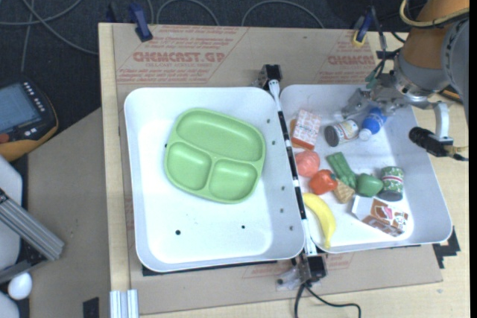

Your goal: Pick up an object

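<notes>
My gripper point(367, 106) hangs over the far part of the right bin point(425, 223), fingers apart and nothing between them. Just below it lie a clear bottle with a blue cap point(372, 123) and a small grey can point(338, 133) on its side. Nearer the front of that bin are an orange-and-white packet point(305, 127), a pink ball point(306, 161), a red tomato point(322, 181), a green pod point(342, 167), a green lump point(369, 185), a green tin point(393, 182), a banana point(322, 215) and a brown-and-white carton point(383, 215).
The left bin point(149, 220) holds a light green divided plate point(215, 156). A black divider rail point(291, 160) runs between the bins. The arm's grey wrist with its orange band point(432, 41) comes in from the upper right, and a black fitting point(436, 141) sits by the right rim.
</notes>
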`<act>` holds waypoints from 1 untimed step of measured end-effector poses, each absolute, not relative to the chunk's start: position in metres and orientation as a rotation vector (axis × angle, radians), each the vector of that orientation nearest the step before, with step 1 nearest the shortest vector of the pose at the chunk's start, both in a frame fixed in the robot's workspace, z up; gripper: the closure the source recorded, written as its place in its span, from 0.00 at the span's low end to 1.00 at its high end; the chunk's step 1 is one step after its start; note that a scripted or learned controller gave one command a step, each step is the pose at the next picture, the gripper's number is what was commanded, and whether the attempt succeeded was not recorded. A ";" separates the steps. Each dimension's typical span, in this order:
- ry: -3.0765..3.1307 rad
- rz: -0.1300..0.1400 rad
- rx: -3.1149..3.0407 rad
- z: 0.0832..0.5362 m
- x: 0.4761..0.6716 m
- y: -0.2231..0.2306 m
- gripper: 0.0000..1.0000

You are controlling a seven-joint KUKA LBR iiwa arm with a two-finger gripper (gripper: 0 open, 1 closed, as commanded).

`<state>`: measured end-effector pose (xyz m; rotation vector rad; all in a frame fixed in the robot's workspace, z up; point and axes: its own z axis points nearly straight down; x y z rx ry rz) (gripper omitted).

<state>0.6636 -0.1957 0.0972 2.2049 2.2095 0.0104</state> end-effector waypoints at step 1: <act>2.235 0.024 2.221 0.098 0.674 -0.214 0.00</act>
